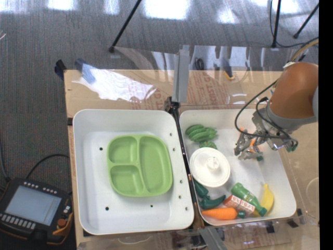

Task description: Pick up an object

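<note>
My gripper hangs low over the right bin, at its upper right part, just right of a white round lid. A small orange spot shows at the gripper's tip; I cannot make out what it is. Green pea pods lie at the bin's back left. Along the front lie a green bottle with a red label, a yellow banana, an orange carrot and a dark green vegetable.
The left bin holds a green divided plate. A grey post stands behind the wall between the bins. Crumpled plastic lies on the bench at the back left. Black cables loop off the wrist.
</note>
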Controlling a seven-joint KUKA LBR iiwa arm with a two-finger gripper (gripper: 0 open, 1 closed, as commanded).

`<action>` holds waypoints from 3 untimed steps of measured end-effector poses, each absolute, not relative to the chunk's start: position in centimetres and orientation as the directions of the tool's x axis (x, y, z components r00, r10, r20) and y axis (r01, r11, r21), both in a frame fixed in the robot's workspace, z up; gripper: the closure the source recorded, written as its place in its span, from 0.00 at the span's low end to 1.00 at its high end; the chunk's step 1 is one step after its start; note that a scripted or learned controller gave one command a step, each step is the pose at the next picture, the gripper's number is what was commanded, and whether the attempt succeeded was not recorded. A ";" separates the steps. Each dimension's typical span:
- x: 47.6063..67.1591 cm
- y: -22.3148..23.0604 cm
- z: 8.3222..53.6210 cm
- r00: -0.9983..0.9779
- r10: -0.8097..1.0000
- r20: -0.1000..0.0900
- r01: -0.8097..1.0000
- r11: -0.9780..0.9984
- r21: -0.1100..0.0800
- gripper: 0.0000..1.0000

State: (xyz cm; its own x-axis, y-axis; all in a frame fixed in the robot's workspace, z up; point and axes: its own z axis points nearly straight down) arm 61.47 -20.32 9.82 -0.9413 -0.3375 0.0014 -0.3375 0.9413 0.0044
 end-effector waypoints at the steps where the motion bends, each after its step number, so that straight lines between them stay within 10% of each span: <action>1: 64.8 -18.5 21.6 -0.971 -0.240 -0.017 -0.240 0.971 -0.007 1.00; 2: 57.7 -19.3 8.5 -0.951 -0.308 0.002 -0.308 0.951 0.005 1.00; 3: 57.8 -19.3 8.7 -0.951 -0.309 -0.002 -0.309 0.951 0.002 0.00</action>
